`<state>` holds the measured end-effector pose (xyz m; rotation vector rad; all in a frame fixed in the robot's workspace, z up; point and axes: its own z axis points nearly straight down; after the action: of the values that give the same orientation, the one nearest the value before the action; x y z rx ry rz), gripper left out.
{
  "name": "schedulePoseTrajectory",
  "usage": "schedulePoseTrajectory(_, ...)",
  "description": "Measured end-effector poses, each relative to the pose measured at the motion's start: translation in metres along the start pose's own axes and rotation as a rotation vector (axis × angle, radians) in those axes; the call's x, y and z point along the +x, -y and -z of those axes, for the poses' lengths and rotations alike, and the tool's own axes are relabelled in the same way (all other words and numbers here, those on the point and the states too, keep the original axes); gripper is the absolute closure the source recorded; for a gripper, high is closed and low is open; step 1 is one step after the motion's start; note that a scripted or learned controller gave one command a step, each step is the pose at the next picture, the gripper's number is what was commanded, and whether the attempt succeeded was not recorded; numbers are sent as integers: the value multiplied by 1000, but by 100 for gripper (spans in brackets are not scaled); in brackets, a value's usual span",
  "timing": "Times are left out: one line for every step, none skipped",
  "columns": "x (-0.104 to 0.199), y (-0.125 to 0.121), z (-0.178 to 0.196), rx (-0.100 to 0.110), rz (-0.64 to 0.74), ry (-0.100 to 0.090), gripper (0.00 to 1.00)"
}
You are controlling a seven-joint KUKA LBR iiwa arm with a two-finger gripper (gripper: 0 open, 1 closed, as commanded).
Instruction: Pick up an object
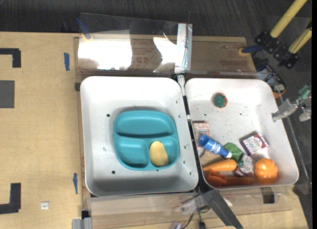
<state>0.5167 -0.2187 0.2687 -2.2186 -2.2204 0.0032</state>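
Over at the right edge, the gripper (290, 108) shows as a small piece of pale grey metal, angular and dull, with a lighter edge along it. A little teal-green patch sits just above it, and darker grey parts lie behind, too small and blurred to make out.

Left bin (94, 124): teal tray (143, 129) holding a yellow potato (158, 153). Right bin (237, 92): orange (266, 169), carrot (220, 166), blue bottle (212, 145) near front edge.

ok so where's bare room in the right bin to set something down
Bare floor runs across the right bin's upper half, around the small round toy. The lower edge is crowded: blue bottle, carrot, orange, packet.
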Motion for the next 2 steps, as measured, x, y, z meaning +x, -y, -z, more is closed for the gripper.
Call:
schedulePoseTrajectory(-3, -46, -120, 8, 30, -4, 0)
schedulePoseTrajectory(9, -6, -177, -21, 161, -10, 0)
